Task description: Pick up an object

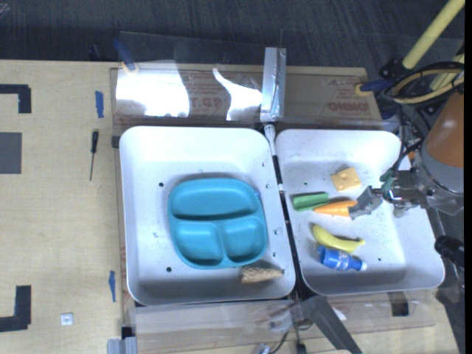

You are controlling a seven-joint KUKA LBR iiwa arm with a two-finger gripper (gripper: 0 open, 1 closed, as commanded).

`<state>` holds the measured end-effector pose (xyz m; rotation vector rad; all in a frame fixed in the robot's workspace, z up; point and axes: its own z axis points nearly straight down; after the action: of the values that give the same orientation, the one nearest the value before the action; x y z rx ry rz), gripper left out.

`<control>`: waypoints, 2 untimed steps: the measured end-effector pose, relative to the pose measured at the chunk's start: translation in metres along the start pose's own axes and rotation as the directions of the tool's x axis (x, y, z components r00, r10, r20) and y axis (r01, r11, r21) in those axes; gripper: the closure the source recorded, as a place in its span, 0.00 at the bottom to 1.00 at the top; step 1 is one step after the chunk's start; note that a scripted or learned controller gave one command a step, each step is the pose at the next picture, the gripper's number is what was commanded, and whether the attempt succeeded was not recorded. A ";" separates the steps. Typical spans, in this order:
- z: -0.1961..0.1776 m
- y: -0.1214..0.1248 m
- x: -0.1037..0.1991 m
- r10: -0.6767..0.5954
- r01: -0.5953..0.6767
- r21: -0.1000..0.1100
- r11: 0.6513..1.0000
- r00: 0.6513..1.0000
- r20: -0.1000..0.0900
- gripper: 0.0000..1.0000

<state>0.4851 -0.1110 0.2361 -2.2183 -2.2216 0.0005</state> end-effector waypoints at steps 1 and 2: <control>-0.049 0.048 -0.006 -0.150 0.150 -0.005 0.989 0.989 0.002 0.00; 0.105 0.078 0.004 -0.192 0.192 0.002 0.981 0.981 0.000 0.00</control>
<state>0.5634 -0.1069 0.1305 -1.9924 -2.4242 0.0028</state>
